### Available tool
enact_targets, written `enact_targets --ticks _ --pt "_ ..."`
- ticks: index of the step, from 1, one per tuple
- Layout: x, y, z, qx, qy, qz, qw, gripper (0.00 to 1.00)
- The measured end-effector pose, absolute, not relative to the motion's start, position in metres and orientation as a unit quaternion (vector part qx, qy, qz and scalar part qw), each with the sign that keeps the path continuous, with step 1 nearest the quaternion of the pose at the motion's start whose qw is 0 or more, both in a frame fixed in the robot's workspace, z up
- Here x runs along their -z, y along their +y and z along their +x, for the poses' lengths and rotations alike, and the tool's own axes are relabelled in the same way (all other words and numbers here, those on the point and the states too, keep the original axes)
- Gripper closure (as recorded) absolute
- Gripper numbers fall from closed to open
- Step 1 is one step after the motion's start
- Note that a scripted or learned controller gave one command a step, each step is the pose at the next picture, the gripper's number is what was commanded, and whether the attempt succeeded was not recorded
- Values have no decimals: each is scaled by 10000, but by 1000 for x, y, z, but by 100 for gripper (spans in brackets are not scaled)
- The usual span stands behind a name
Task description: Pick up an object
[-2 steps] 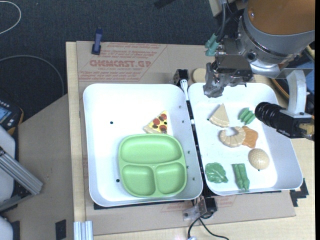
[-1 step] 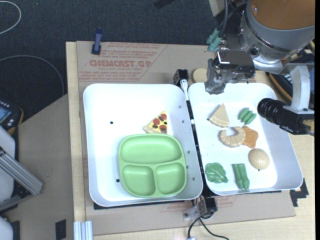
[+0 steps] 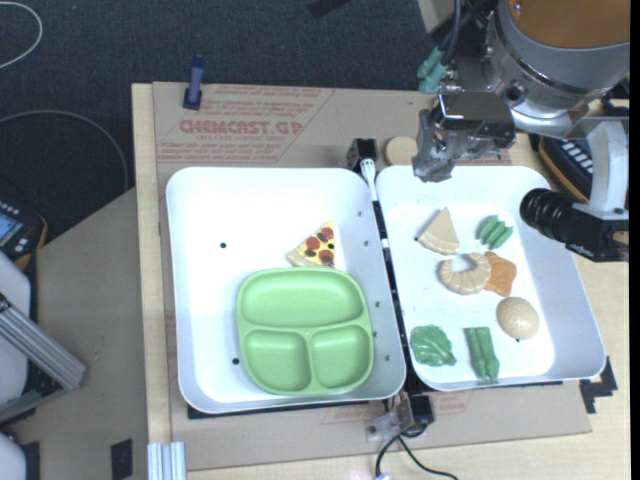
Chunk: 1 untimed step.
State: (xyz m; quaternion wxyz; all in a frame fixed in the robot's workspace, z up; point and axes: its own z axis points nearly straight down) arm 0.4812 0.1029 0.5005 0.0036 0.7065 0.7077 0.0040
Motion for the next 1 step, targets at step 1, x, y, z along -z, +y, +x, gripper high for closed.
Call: enact_targets --ticks 1 --pt "-377 111 478 56 7066 7076 -35 100"
